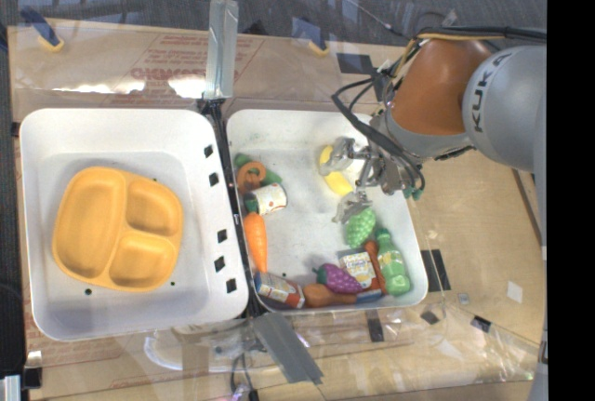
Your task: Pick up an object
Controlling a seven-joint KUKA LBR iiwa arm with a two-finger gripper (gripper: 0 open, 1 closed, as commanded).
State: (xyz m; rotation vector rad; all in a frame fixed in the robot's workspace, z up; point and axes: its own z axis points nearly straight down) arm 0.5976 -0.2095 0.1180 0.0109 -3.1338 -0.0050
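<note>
My gripper (350, 174) hangs over the upper right part of the right bin (297, 125), on the grey arm with its orange band (432, 92). Its two fingers stand apart, one finger (346, 149) toward the back and the other toward the front, so the gripper is open. A yellow toy fruit (337, 181) lies on the bin floor right at the fingertips, partly hidden by them. I cannot tell whether the fingers touch it. A bumpy green toy (362, 225) lies just in front of the gripper.
The right bin also holds an orange-and-green toy (249, 174), a small white can (270, 198), a carrot (256, 241), purple grapes (340, 277), a green bottle (393, 270) and a red packet (358, 261). A yellow divided plate (116, 227) lies in the left bin (46, 134).
</note>
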